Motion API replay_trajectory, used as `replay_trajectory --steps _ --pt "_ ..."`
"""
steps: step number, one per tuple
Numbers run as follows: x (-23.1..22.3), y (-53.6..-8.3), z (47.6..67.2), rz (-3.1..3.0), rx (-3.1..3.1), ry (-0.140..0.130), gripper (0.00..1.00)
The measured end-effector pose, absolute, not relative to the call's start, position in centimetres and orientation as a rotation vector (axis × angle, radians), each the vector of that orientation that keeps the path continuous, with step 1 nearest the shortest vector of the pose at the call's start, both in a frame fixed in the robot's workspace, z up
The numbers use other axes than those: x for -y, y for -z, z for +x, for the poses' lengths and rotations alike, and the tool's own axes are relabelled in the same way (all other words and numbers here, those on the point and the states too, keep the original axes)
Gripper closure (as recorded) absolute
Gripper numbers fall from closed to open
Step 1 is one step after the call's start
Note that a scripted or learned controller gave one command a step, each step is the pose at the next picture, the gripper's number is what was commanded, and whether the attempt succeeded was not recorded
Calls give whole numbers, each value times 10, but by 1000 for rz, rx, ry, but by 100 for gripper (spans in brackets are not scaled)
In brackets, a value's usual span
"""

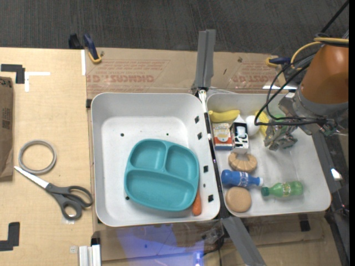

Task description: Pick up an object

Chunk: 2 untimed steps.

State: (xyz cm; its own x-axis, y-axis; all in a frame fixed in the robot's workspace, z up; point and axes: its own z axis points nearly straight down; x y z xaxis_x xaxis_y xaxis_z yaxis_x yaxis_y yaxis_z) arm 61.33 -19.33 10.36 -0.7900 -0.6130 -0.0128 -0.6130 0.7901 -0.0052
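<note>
So the right bin (316, 204) holds all the candidates. The pincer (279, 139) hangs over that bin's far half, toward its right edge, and honestly I can't tell how it's set. Closest target looks like the green bottle (284, 189), lying on its side just nearer the bin's front edge, long axis running left-right.

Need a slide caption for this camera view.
Gripper over the right bin of small items; teal divided plate in the left bin.
</note>
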Motion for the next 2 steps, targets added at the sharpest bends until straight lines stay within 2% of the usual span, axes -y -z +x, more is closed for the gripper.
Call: replay_trajectory --steps 1,2 --pt "193 -104 613 -1013 -2959 1 0" --pt "193 -114 615 -1007 -2954 3 100"
